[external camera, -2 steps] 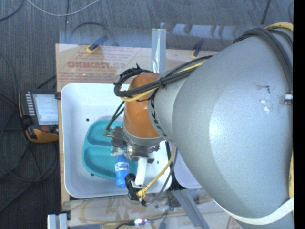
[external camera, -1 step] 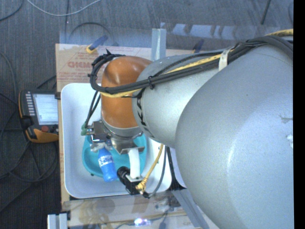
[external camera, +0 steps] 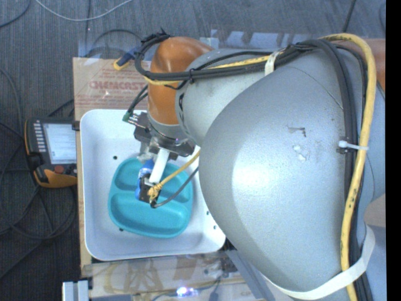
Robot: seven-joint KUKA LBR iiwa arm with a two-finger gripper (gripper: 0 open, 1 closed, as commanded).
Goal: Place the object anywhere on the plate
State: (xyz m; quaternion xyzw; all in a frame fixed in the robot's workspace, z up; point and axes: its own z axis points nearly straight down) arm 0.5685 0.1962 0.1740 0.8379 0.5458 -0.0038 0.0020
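Observation:
A teal plate (external camera: 128, 215) with raised dividers lies in the white bin (external camera: 94, 168), towards its front middle. My gripper (external camera: 152, 168) hangs low over the plate's upper right part, reaching down from the orange-banded wrist. A small dark blue patch (external camera: 140, 191) shows at the gripper's tip just above the plate. I cannot tell whether it is a held object or a thing lying on the plate. The arm's own body hides the plate's right edge.
The big grey arm body (external camera: 294, 155) covers the right half of the view. A brown cardboard sheet (external camera: 106, 86) lies behind the bin. An orange and black handheld pendant (external camera: 53, 149) sits left of the bin, with cables across the floor.

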